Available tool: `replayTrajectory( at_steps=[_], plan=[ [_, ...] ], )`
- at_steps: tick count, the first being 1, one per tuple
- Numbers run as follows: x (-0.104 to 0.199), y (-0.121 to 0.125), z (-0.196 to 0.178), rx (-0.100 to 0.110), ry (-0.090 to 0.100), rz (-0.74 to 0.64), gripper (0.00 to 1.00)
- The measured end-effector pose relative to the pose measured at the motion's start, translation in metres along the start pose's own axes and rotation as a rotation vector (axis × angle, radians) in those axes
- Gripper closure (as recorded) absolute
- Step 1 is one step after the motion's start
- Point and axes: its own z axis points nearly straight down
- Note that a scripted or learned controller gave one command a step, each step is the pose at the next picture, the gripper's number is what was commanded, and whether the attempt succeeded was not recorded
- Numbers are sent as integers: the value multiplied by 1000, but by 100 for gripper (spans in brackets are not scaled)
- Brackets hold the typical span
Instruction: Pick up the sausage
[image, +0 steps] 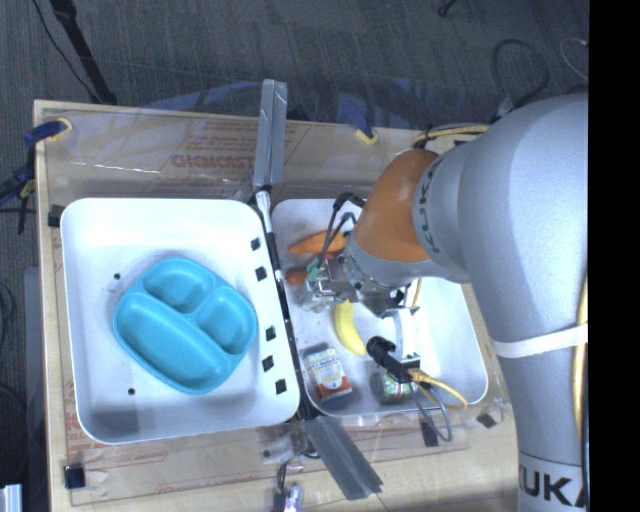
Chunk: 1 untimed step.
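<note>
my gripper (318, 283) low in right bin (462, 345), beside banana (348, 328); orange sausage (312, 242) just behind; jaw state unclear.

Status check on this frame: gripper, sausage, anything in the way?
Gripper low in right bin, fingers unclear. Sausage at bin's far left, beside the wrist, not held. Banana close beneath arm.

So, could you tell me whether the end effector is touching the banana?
Cannot tell. In the camera view the end effector sits just above the banana, but the arm's wrist hides any contact.
</note>
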Motion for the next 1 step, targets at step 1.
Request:
replayTrajectory(
  at_steps=[1],
  plan=[
    [5, 34, -1, -4, -2, -164, 100]
  ],
)
